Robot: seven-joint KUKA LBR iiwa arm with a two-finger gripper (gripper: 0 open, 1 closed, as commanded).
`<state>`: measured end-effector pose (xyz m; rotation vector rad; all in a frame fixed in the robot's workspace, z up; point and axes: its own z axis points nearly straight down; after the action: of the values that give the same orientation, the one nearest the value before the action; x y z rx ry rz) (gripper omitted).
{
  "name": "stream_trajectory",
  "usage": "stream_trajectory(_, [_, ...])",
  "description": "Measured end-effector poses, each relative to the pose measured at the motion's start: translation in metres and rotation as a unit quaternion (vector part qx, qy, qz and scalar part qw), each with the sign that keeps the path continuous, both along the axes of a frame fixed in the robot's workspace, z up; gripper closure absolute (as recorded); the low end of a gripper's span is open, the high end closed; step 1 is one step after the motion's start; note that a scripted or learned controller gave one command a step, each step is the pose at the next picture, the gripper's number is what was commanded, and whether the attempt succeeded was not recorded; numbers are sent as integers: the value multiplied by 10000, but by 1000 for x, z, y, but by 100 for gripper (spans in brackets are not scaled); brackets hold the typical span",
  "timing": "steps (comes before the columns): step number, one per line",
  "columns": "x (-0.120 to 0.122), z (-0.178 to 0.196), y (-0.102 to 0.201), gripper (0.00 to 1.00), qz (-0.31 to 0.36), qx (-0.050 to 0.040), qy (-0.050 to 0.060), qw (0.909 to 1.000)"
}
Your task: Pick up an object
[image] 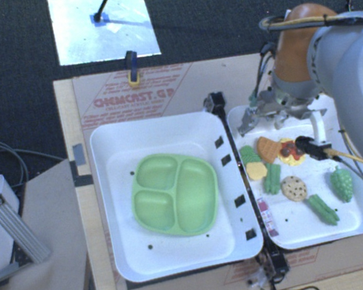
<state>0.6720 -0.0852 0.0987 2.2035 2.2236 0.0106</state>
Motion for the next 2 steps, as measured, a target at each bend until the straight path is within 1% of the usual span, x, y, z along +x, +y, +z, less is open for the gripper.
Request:
stream_trajectory(1, [-43,-12,-3,0,-44,12,31,10000])
stream_trajectory(2, [-41,-1,-3,100,-37,6,21,10000])
